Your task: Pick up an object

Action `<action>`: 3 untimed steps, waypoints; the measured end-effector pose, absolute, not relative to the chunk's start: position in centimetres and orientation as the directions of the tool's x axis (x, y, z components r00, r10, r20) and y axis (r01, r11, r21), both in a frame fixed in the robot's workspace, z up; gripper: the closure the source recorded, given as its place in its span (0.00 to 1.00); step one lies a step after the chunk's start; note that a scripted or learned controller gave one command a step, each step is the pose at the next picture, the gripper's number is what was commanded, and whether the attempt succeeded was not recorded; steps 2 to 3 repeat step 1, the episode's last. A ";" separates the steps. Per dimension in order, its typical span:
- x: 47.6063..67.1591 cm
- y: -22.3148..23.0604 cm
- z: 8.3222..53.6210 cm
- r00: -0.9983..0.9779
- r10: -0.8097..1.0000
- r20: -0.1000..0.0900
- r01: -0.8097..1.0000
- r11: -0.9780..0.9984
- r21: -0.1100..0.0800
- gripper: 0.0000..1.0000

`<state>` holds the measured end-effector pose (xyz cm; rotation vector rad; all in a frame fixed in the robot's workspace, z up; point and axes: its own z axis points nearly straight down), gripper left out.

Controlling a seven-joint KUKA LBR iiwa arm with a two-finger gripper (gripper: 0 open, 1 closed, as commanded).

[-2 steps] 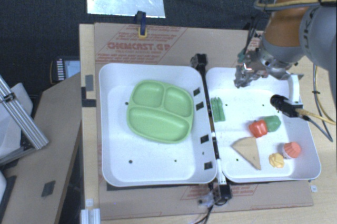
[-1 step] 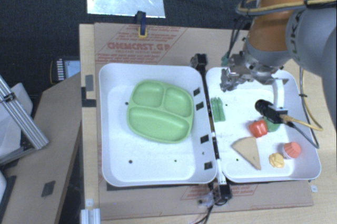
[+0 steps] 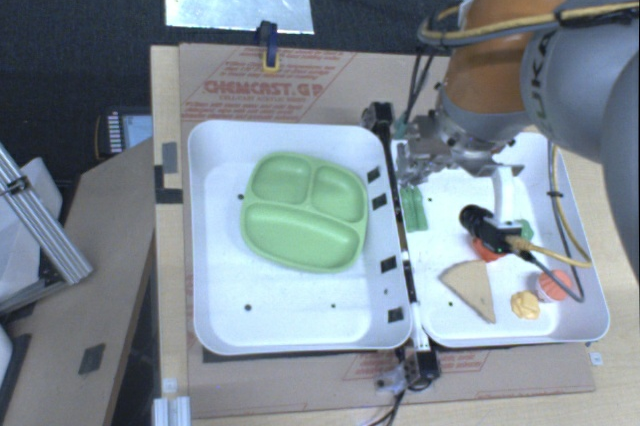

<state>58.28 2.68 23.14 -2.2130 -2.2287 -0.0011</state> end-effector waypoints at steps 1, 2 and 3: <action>56.4 7.7 21.9 -0.009 1.000 0.002 1.000 0.009 -0.001 1.00; 56.4 7.7 21.9 -0.009 1.000 0.002 1.000 0.009 -0.001 1.00; 56.4 7.7 21.9 -0.009 1.000 0.002 1.000 0.009 -0.001 1.00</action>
